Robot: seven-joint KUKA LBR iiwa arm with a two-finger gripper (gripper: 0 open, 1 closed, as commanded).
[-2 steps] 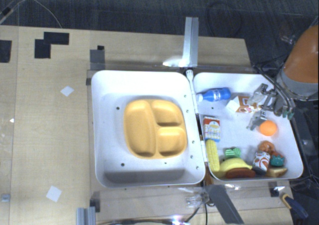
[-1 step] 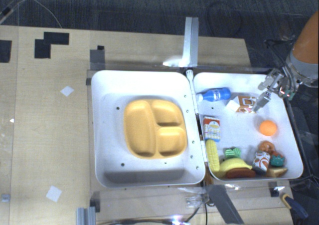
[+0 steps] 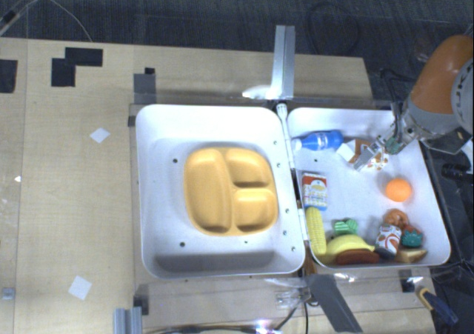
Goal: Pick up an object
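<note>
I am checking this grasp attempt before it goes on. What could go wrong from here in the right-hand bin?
1. The gripper sits low by the small brown and white item, which lies close to the blue bottle; a close could nudge the bottle or catch both.
2. The orange ball lies loose nearby and may roll if brushed.
3. The gripper works near the bin's far wall, so a slanted approach might scrape it.

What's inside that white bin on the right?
The right bin holds a blue bottle, a small carton, an orange ball, corn, a banana and more toy food heaped in its near corner. Whatever lies beneath that heap is covered.
</note>
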